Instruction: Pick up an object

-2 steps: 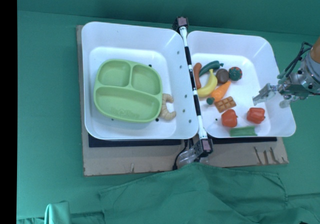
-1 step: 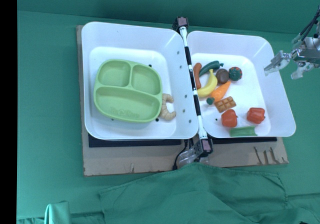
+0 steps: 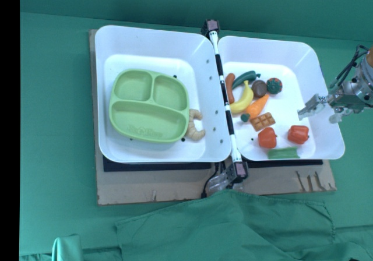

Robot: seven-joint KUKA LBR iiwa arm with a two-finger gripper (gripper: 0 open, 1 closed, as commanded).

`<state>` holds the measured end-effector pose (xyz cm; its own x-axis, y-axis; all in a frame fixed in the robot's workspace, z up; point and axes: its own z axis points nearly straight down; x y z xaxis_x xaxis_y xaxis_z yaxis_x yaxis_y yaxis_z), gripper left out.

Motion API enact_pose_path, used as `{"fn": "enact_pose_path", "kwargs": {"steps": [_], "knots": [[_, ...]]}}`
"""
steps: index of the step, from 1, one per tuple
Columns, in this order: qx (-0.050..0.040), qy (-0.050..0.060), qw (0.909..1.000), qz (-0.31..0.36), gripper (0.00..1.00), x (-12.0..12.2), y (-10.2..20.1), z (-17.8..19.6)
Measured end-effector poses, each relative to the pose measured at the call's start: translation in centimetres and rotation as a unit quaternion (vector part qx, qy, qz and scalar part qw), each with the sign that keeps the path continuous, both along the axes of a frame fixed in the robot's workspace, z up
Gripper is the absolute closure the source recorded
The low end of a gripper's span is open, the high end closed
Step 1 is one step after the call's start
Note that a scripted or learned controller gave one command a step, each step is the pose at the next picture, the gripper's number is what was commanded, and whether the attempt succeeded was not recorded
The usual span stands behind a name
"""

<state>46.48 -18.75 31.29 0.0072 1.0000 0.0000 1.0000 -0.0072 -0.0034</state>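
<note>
The right bin [image 3: 303, 59] holds several toy foods: a banana [image 3: 242, 99], a carrot [image 3: 259, 105], a red sausage [image 3: 230, 86], a green cucumber [image 3: 245, 77], a brown ball [image 3: 259, 87], a strawberry [image 3: 274, 85], a waffle [image 3: 262, 120], two red peppers [image 3: 267, 137] [image 3: 298, 134] and a green bean pod [image 3: 282, 152]. My gripper [image 3: 322, 112] hovers over the bin's right rim, open, with nothing between its fingers. The nearest red pepper lies a little down and left of it.
The left bin [image 3: 145, 41] carries a green divided plate [image 3: 150, 105] with a croissant [image 3: 195, 126] beside its right edge. A black-and-white bar [image 3: 224, 97] joins the two bins. Green cloth [image 3: 233, 225] bunches at the bench front.
</note>
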Motion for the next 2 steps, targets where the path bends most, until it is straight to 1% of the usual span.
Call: {"fn": "enact_pose_path", "kwargs": {"steps": [1,2], "knots": [[-0.0031,-0.006,1.0,0.003,0.0,8.3,0.0,0.2],[0.0004,0.001,1.0,0.0,0.0,1.7,0.0,-6.0]]}}
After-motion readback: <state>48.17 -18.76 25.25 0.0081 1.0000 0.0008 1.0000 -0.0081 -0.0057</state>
